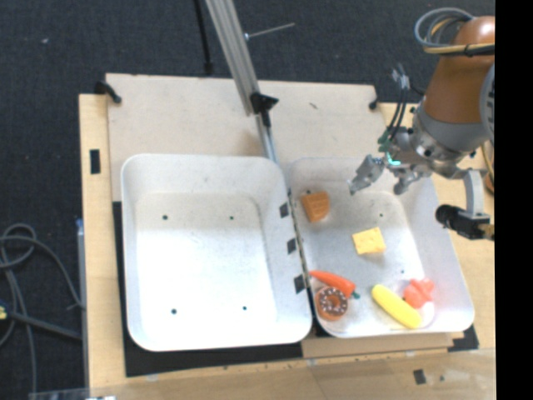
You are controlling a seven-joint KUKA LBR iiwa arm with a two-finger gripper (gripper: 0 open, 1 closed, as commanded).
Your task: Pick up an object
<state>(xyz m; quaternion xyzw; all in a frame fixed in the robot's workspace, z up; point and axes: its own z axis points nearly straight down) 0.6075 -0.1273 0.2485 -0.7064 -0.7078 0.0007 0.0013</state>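
Seemingly parted fingers above right bin; arm frame-cropped

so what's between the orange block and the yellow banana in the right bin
In the camera view, the yellow cheese-like wedge lies between the orange block and the yellow banana.

Arm showing a glossy orange band above a grey wrist; grey cables looping at twelve o'clock (gripper fingers metallic grey).

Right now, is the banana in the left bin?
No, the banana lies in the right bin, near its front edge beside the donut.
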